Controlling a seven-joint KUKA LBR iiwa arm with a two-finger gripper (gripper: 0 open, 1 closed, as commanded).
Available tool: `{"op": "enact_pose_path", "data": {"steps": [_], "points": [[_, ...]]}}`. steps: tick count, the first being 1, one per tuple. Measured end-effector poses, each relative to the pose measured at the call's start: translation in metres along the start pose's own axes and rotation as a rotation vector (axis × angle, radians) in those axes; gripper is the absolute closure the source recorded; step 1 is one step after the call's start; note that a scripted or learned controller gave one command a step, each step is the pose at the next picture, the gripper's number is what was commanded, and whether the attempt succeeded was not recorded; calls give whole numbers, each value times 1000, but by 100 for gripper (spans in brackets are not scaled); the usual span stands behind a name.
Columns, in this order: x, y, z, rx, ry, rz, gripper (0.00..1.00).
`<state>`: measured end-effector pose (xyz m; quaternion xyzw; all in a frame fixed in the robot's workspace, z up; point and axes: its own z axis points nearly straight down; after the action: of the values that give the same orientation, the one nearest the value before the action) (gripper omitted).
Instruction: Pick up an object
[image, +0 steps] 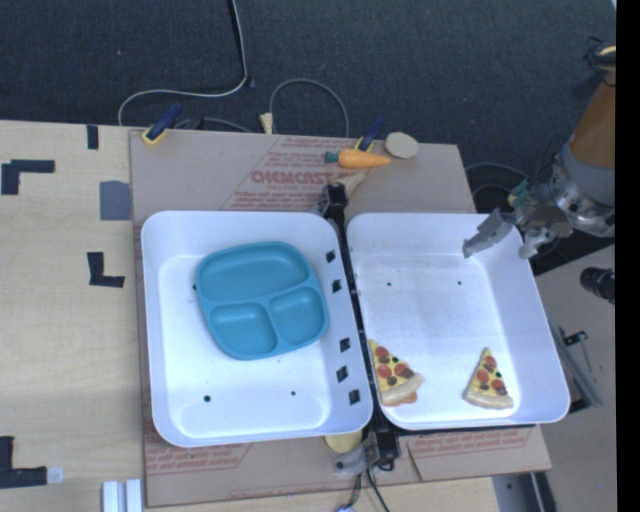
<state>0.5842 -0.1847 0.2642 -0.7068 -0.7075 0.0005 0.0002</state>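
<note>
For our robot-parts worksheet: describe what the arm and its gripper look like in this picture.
The arm is grey with an orange band above the wrist. Its wrist end is a cluster of metallic grey parts, and the gripper at the tip is a slim grey piece over the right white bin.

Lit evenly from overhead — bright, diffuse, with no hard glare. White bins (440, 420) close to overexposed, their inner walls nearly lost in the brightness. Faint, soft-edged shadow under the blue divided plate (262, 300). Dark carpet (420, 60) at top grainy and underexposed. Slightly soft throughout — gripper (505, 235) at right blurred, its edges smeared.
</note>
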Motion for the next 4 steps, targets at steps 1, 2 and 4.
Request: {"op": "enact_pose_path", "data": {"steps": [1, 2, 4], "points": [[44, -83, 136, 20, 8, 0, 0], [-44, -47, 47, -10, -8, 5, 0], [-30, -95, 140, 1, 2, 0, 100]]}}
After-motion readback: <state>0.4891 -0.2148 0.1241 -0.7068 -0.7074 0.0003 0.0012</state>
